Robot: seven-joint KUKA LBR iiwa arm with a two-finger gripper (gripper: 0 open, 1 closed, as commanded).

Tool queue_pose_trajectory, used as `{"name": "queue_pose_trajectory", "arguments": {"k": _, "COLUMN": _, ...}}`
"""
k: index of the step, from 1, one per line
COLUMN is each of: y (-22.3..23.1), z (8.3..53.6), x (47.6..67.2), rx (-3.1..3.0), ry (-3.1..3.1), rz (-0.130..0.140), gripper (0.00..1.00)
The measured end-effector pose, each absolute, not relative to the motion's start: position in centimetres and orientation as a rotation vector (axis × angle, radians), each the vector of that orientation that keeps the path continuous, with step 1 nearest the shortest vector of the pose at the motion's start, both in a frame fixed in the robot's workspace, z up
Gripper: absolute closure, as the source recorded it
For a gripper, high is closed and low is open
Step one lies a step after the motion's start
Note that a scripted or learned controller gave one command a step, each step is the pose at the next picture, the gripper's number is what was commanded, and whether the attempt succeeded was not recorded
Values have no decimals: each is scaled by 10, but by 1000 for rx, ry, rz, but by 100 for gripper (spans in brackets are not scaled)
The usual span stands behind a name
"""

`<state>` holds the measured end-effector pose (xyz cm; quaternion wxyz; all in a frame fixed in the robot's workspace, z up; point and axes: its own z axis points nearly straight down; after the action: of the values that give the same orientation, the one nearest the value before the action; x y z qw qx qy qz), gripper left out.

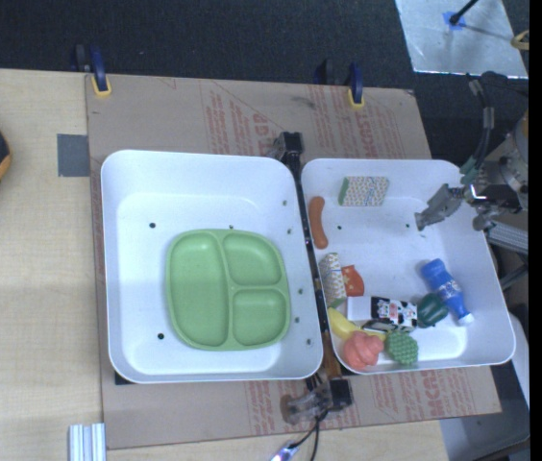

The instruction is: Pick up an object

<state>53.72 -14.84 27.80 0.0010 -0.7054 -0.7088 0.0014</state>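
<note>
Blue bottle (443,289) in right bin (401,176), partly behind dark green item (431,309); tool (441,205) blurred, opening unreadable.

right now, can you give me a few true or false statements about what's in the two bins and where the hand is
1. The green divided plate lies in the left bin. True.
2. The blue bottle lies in the left bin. False: it lies in the right bin, near its right wall.
3. The hand holds the sausage. False: the sausage lies by the right bin's left wall, far from the hand.
4. The hand is over the upper right part of the right bin. True.
5. The green plate has four compartments. False: it has three.
</note>
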Motion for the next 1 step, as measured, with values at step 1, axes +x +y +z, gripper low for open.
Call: {"name": "queue_pose_trajectory", "arguments": {"k": 1, "y": -196, "z": 119, "x": 533, "rx": -2214, "ry": -2223, "rz": 6, "gripper": 0}}
